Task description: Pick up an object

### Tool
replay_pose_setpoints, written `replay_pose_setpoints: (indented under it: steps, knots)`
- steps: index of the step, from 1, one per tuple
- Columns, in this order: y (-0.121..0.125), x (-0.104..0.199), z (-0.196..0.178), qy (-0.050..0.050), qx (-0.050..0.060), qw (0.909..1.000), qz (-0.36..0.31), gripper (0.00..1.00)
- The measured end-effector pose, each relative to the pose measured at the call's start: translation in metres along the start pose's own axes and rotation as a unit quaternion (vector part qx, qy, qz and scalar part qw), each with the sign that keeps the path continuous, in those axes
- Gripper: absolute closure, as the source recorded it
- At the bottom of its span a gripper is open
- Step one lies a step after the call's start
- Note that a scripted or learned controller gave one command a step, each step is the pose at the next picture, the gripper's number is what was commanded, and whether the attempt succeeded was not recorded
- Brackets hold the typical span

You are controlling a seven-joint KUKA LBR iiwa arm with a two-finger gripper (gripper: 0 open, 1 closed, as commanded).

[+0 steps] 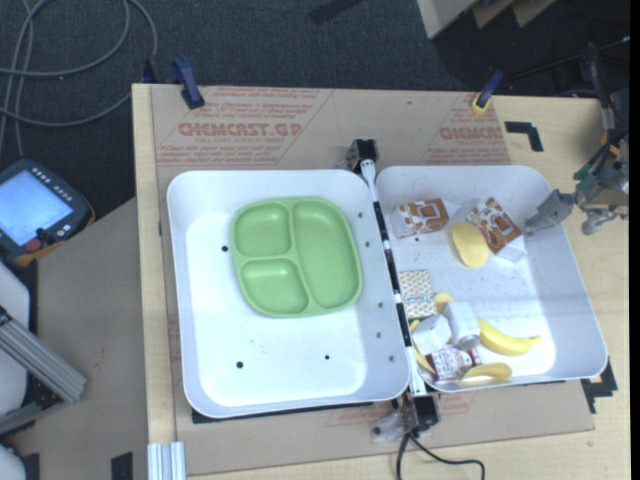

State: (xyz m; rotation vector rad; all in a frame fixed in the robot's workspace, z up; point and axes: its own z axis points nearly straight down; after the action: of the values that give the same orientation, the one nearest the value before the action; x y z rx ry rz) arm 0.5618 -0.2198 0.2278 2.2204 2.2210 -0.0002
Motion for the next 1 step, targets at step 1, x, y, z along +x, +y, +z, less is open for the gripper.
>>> replay_pose_setpoints:
  steps: [1]
  knots:
    - [0.0394,0.0186,0.1332,0.0,-0.001,1.0,0.0,0.0]
